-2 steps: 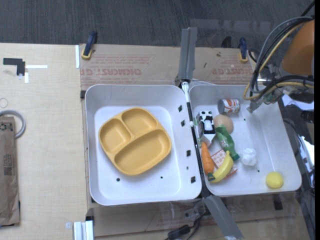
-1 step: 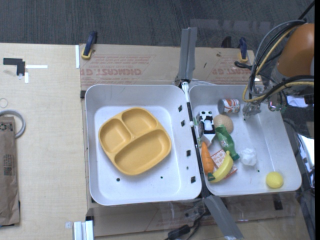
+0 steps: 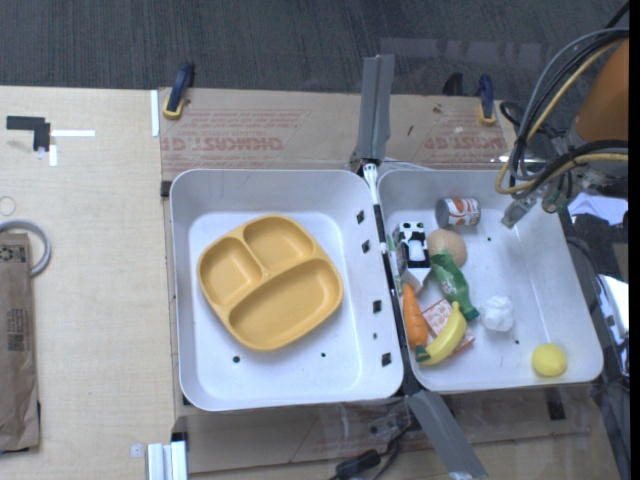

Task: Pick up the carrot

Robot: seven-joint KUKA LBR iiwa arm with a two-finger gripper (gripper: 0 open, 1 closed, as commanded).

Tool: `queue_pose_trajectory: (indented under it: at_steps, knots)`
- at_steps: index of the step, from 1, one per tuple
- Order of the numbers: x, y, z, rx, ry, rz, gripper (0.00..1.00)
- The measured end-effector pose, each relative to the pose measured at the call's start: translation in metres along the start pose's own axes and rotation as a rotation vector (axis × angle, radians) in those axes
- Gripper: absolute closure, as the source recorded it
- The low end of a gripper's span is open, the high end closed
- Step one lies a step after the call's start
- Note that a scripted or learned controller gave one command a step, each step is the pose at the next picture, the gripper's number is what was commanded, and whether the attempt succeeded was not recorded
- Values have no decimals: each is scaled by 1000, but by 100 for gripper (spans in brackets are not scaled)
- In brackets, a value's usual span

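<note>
We cannot tell how the jaws stand: the gripper (image 3: pixel 512 215) shows as a small grey tip under a bundle of cables, over the upper right part of the right bin (image 3: pixel 560 298), and it holds nothing that we can see. The grey arm (image 3: pixel 605 98) with its orange band reaches in from the right edge.

Two white bins sit side by side on the desk (image 3: pixel 80 268), touching along the middle wall. The left bin (image 3: pixel 200 368) carries a yellow divided plate (image 3: pixel 270 281) with three compartments, and white floor shows all around the plate. In the right bin the things crowd against the left wall, while the right half of the floor is mostly bare, with a yellow lemon (image 3: pixel 548 360) near the lower right corner.

The carrot (image 3: pixel 412 314) lies just beside the left wall of the right bin, in its lower half. Its long axis runs almost along this wall, from the top of the view towards the bottom. Which end is the thin one we cannot tell. A banana (image 3: pixel 447 338) touches its lower end, and a green packet (image 3: pixel 455 286) lies just to its right. Above it stand a black and white toy (image 3: pixel 412 245), a beige ball (image 3: pixel 447 245) and a small can (image 3: pixel 459 210). A white lump (image 3: pixel 498 313) lies near the banana.
</note>
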State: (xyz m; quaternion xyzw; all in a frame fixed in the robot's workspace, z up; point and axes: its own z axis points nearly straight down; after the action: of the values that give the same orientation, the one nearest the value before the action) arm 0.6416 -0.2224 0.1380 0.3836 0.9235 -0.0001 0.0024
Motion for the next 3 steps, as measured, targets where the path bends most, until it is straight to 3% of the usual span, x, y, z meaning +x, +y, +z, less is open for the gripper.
queue_pose_trajectory:
  at_steps: [1, 2, 3]
  knots:
    - [-6, 7, 26, -1, 0, -325, 100]
    - [11, 23, 45, -1, 1, -379, 100]
    - [-5, 4, 9, 0, -1, 35, 100]
